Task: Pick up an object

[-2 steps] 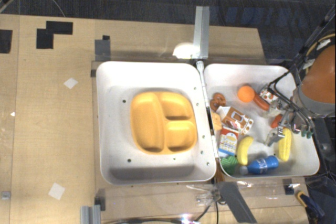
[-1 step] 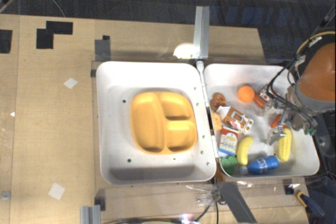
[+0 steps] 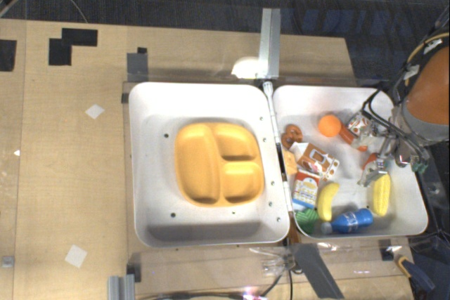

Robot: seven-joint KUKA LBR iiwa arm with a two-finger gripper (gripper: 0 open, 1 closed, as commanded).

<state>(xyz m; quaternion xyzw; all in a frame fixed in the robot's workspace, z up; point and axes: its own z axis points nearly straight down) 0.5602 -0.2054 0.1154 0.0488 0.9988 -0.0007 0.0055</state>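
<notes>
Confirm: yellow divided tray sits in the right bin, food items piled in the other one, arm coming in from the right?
Not quite. The camera view shows the yellow divided tray in the left bin, not the right one. The food items, such as the orange and two bananas, lie in the right bin, where the arm comes in from the right.

Yellow tray [image 3: 216, 162] in white bin [image 3: 151, 151], orange ball [image 3: 329, 126], two yellow bananas [image 3: 328, 200], blue bottle [image 3: 351, 220]
</notes>
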